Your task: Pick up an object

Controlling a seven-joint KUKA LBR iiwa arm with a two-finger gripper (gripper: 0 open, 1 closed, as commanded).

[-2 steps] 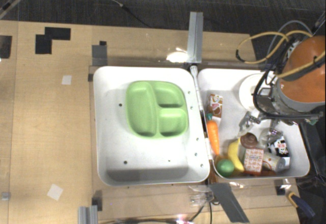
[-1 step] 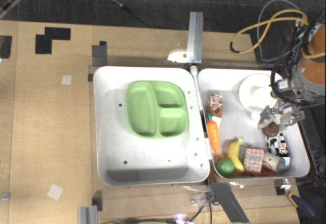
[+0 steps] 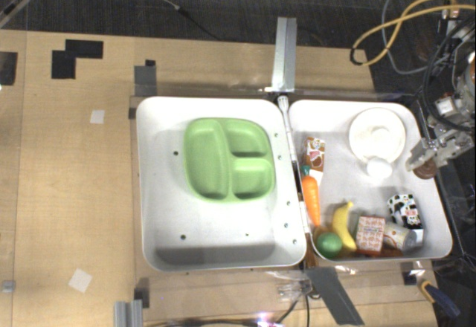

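Observation:
The right bin (image 3: 338, 177) holds a white plate (image 3: 378, 132) with a small white cup (image 3: 378, 167) at its near edge. A brown and white carton (image 3: 315, 153) and a carrot (image 3: 312, 199) lie along the left wall. A banana (image 3: 342, 220), a green ball (image 3: 329, 244), a red box (image 3: 370, 235) and a cow-patterned cup (image 3: 404, 210) sit near the front. My gripper (image 3: 430, 157) hangs over the bin's right rim, to the right of the white cup and apart from every object. Nothing shows between its tips.
The left bin (image 3: 160, 192) carries a green divided plate (image 3: 227, 158). A metal post (image 3: 285, 58) stands behind the bins where they meet. Yellow and black cables (image 3: 401, 21) loop at the back right beside the arm.

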